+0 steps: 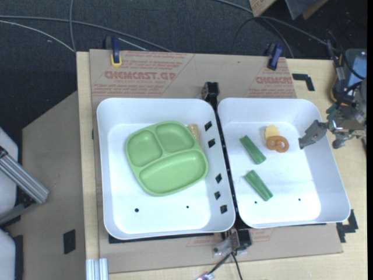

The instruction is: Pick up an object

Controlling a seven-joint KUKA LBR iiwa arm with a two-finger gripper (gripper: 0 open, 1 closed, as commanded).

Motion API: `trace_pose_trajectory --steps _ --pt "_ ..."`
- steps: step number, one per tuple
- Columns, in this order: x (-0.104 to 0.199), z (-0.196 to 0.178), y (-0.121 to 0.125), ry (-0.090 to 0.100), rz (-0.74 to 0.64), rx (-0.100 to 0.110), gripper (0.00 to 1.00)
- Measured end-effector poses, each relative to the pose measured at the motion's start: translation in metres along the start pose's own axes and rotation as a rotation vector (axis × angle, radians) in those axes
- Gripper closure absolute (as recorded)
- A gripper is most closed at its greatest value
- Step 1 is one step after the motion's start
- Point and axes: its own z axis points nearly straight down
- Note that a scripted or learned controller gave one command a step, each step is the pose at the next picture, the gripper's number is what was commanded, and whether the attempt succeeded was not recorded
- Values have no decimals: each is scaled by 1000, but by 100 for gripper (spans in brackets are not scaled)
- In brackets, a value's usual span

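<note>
The right bin [326, 185] holds two green sticks, one [252, 149] above the other [257, 185]. A yellow block [271, 133] lies near the bin's back wall, and an orange ring [278, 144] touches it. My gripper [321, 139] hangs over the bin's right rim, to the right of the ring and apart from it. It is open, with nothing between its fingers. The grey left finger [312, 134] points down-left toward the ring.
A green divided plate [166, 158] fills the middle of the left bin [116, 209], with a small tan item [193, 131] at its back right edge. A black divider with clips [217, 150] runs between the bins. Cables cross the dark floor behind the bench.
</note>
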Motion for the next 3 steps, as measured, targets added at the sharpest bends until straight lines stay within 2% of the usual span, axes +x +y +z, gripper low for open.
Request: trace_pose_trajectory --steps 1,3 --pt "0 -5 2 -3 -3 -10 0" --pt "9 81 -2 0 -3 -5 0"
